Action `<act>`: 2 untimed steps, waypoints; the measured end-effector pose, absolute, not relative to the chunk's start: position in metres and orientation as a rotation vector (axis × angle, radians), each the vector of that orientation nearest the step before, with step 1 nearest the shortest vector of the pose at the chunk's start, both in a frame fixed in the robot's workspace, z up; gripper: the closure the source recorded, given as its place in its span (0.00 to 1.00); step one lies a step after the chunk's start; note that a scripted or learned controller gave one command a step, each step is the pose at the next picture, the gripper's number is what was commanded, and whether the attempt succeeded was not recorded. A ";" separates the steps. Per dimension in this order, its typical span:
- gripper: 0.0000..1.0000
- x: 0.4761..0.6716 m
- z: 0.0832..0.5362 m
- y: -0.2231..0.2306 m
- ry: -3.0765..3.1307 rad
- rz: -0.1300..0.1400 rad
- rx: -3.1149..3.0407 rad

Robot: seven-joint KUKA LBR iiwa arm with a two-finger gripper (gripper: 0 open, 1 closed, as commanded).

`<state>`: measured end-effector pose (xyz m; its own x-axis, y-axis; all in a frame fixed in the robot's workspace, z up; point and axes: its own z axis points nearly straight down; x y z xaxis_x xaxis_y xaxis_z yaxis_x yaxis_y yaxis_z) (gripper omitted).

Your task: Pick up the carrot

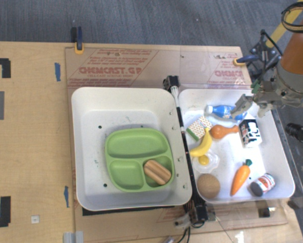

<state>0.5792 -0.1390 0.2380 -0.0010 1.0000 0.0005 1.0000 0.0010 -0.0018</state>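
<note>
The carrot lay in the lower right of the frame, inside the right-hand bin, its orange body slanting with the green top uppermost and the tip toward the bin's lower edge. A brown ball sat just to its left, and a small red-and-white can lay just to its right, so the carrot was flanked closely on both sides.

The gripper hung at the upper right of the frame, over the top part of the same bin, near a blue-and-white bottle and just above a black-and-white carton. Its jaws looked spread, with nothing between them. It was well apart from the carrot, which rested untouched.

By this showing, the task stood at its reaching step: no grasp had begun. The next move seemed to call for carrying the gripper down the frame to a point above the carrot's middle, turning the jaws to close across its narrow width rather than along its length, and lowering between the ball and the can without nudging either.

In the left-hand bin, a green divided plate held a hot dog in its lower right compartment; these played no part.
</note>
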 end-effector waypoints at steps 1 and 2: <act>0.00 0.508 0.105 -0.186 -2.391 0.012 -2.021; 0.00 0.483 0.089 -0.168 -2.504 -0.006 -1.921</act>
<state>0.4835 -0.1675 0.0892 -0.2588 0.9659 -0.0089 0.9658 0.2589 0.0116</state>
